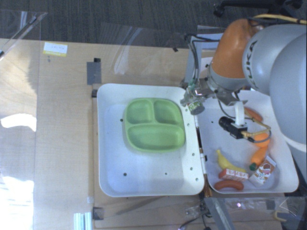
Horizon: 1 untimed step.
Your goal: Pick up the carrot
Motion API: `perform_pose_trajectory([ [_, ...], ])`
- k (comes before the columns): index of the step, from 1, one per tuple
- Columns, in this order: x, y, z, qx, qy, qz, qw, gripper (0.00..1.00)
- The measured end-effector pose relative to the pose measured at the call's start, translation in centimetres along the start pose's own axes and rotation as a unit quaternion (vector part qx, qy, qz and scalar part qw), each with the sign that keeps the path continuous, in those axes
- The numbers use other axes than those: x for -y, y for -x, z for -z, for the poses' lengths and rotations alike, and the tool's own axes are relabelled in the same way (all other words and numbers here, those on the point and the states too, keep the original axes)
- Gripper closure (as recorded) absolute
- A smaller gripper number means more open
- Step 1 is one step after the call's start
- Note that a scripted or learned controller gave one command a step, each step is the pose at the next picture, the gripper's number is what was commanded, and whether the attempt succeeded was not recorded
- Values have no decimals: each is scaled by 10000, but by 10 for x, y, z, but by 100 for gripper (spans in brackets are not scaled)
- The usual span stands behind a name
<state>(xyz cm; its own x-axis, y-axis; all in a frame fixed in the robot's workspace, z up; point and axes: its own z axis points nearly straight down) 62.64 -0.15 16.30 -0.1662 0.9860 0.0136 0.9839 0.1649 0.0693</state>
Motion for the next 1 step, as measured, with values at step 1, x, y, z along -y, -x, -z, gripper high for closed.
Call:
perform_pose_trajectory([
  [1, 106, 35, 57, 93, -315, -589, 9977, 100],
])
